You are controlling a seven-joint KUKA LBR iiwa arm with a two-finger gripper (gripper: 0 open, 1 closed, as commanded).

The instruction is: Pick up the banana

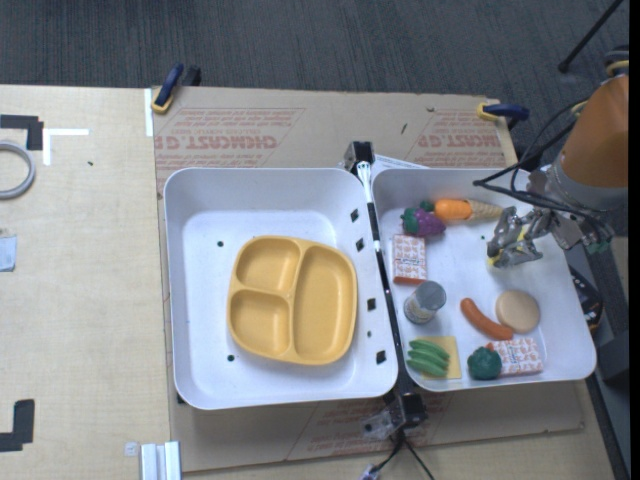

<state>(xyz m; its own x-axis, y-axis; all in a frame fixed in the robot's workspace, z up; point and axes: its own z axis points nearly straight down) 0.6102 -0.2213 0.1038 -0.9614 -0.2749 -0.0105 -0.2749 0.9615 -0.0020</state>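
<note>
Bench: light wooden top [70, 298], with a sheet of printed brown cardboard [270, 133] under both bins and black tape marks along the left edge.
Floor: dark grey carpet [330, 18] beyond the far edge of the bench.
Clamps: a blue-and-yellow clamp [168, 85] at the cardboard's far left corner, another [503, 112] at its far right corner.
Left bin [190, 268]: holds a yellow three-part plate [293, 300] lying flat near its middle.
Right bin [560, 353]: holds the small items, well spread out.
Far end of right bin: purple grapes [428, 222] just beside an orange carrot [452, 209].
Middle of right bin: a red-and-white packet [408, 259], a tin can [425, 302], a red sausage [484, 319] and a tan round bun [518, 311].
Near end of right bin: green pea pods [430, 356] on a yellow card, a green pepper [484, 363] touching a second packet [520, 354].
Banana: a pale tip [484, 208] lies beside the carrot, too unclear to name for certain.
Arm [600, 138]: enters from the right above the right bin's far side.
Gripper [512, 242]: low over the bin floor, near the bun; whether the jaws are apart or together cannot be told.
</note>
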